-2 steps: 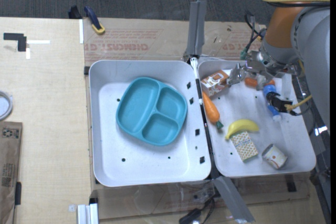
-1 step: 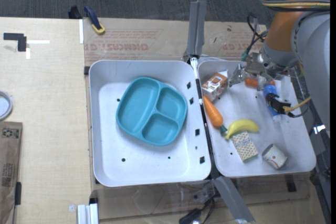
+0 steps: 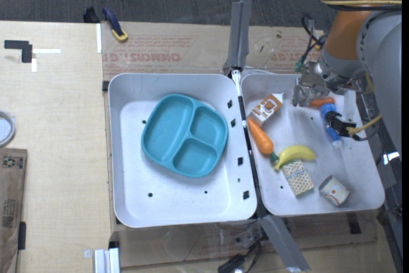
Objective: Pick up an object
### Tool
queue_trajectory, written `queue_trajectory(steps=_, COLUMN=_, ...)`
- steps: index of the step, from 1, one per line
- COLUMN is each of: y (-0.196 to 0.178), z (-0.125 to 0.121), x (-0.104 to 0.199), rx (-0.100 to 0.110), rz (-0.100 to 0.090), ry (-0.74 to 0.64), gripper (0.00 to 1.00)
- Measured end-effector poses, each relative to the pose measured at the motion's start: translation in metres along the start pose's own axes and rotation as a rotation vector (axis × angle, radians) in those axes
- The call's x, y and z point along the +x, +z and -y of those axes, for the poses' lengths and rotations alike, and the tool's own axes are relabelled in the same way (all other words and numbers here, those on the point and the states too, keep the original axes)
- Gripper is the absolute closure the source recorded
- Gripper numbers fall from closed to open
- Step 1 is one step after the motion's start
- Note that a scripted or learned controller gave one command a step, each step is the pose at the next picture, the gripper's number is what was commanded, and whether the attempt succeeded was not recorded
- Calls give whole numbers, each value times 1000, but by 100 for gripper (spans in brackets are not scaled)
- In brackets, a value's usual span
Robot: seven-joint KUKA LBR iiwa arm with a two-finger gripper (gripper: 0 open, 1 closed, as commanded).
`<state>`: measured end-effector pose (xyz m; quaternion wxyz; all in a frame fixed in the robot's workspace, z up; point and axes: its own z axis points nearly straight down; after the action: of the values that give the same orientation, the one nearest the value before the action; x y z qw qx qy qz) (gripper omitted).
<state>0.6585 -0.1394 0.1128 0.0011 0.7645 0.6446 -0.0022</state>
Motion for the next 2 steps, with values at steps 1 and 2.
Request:
queue_trajectory(steps=1, y=0, z=0, x=0, rx=0, rz=0, ry=0, gripper=0)
queue_trajectory(steps=2, y=16, z=31, x=-36, rx=-11, rz=-12, ry=-119, gripper=0)
